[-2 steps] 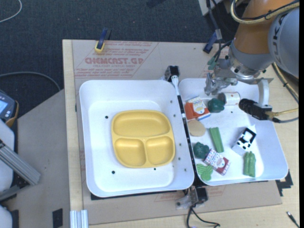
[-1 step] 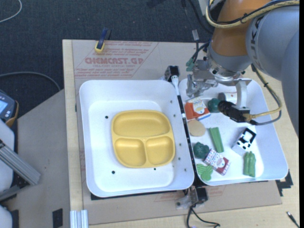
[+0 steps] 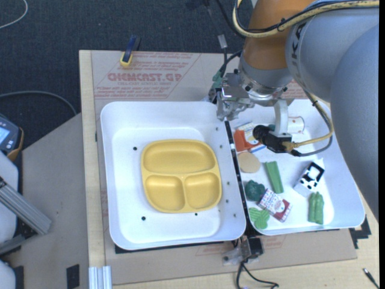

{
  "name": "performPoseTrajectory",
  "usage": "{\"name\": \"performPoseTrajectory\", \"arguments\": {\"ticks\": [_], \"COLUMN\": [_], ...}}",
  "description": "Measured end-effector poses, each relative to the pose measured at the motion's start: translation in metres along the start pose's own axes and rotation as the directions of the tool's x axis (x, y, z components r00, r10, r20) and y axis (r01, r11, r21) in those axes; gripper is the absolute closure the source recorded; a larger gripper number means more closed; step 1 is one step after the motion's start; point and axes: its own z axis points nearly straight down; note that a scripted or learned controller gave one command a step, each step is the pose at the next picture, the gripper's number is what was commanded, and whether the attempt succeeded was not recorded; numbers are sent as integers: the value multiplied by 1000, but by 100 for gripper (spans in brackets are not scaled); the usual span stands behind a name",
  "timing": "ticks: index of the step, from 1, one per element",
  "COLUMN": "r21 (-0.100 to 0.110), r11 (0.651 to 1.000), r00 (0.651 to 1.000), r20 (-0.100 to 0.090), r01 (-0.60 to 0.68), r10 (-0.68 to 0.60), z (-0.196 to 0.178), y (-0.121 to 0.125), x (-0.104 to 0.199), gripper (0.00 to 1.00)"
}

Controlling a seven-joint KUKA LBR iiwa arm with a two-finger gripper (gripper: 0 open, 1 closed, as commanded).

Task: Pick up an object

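The robot arm (image 3: 337,47) was a thick, smooth grey cylinder with a rounded orange band (image 3: 274,23) above its wrist. Yellow and black cables looped around that band, and below it sat a silver metal wrist fitting.

A yellow divided tray (image 3: 180,175) lies flat in the left white bin (image 3: 117,137). The bins rest on a brown cardboard sheet (image 3: 147,74) with red lettering, covering the surface. A yellow and blue clamp (image 3: 129,52) grips the sheet's far edge. Dark carpet (image 3: 60,23) surrounds everything.
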Motion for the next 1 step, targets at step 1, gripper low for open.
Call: {"name": "performPoseTrajectory", "arguments": {"ticks": [1], "r21": [-2], "r11": [1000], "r00": [1000], "r20": [1], "r01": [-4], "r10": [4], "z": [-4], "y": [16], "x": [-6], "gripper": [100]}}
